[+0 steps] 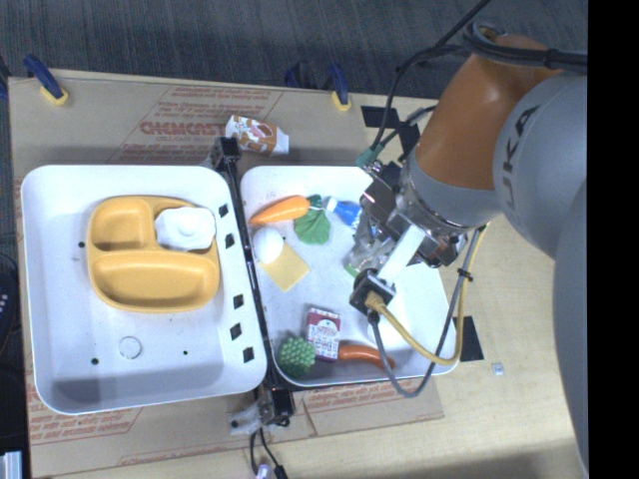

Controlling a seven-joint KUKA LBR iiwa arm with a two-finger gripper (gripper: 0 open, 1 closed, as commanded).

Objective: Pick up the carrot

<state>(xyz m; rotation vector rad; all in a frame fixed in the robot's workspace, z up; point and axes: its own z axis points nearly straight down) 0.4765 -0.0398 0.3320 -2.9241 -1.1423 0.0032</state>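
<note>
Claw (365, 257): hung over right bin (431, 285); open or closed, could not tell.
Carrot (280, 210): lay up-left of claw, untouched, beside leaf (314, 227).
Decoy (359, 352): below claw, orange too; risked wrong pick.
Crowding: egg (268, 244), cheese (287, 265) near; risked snag.

orange carrot (281, 210); yellow tray (150, 267); white bins (60, 367)

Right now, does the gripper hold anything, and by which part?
It cannot be told: the gripper hangs over the right bin. The carrot lies apart, untouched.

Carrot (279, 210) flanked by green leaf (313, 227) and white egg (268, 243), open bin floor (334, 277) below.
</note>
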